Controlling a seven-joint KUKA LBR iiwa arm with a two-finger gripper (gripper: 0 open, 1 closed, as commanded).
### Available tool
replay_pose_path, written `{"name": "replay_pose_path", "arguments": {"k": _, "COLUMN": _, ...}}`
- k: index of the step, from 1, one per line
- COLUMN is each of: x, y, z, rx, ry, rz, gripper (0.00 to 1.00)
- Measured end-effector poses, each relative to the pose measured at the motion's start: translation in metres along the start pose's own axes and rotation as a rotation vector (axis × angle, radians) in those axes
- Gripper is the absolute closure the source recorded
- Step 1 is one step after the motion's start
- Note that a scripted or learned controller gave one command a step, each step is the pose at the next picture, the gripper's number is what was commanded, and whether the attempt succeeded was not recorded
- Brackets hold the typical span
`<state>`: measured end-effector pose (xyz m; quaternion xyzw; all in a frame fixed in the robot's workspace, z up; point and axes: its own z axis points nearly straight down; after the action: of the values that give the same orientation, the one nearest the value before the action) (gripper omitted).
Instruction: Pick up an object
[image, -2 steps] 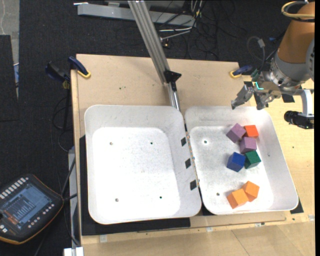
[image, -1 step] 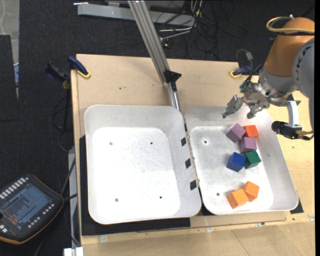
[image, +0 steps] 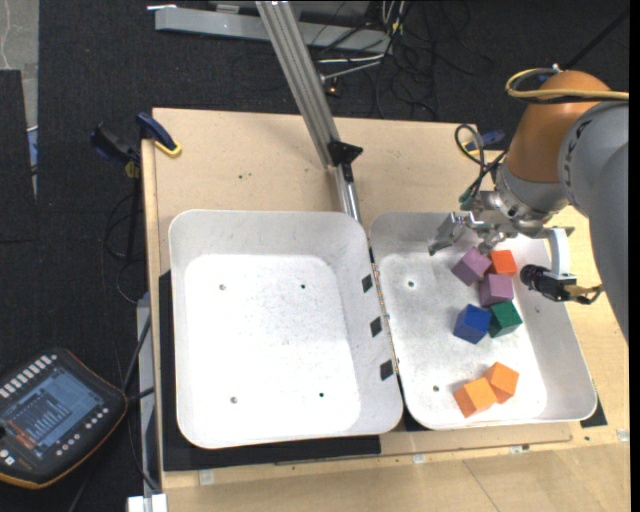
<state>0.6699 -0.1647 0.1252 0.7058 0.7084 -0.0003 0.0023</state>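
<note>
I see the gripper (image: 470, 232) poised over the far end of the right bin (image: 420, 390), just beside a purple cube (image: 470, 267) lying corner-on (no long axis to report); whether the fingers are open or closed, I cannot tell. Nearby sit a small orange cube (image: 503, 262), a second purple cube (image: 496, 289), a blue cube (image: 472, 323), a green cube (image: 507, 317) and two orange blocks (image: 487, 388). Both bins rest on a tan bench (image: 250, 160) above dark floor, with a teach pendant (image: 50, 415) at lower left.
</note>
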Motion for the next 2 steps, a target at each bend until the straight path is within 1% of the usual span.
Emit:
{"name": "replay_pose_path", "arguments": {"k": 1, "x": -0.0018, "y": 0.0024, "z": 0.0078, "rx": -0.008, "ry": -0.002, "rz": 0.003, "gripper": 0.0}}
{"name": "replay_pose_path", "arguments": {"k": 2, "x": -0.0002, "y": 0.0011, "z": 0.0026, "rx": -0.003, "ry": 0.001, "rz": 0.002, "gripper": 1.0}}
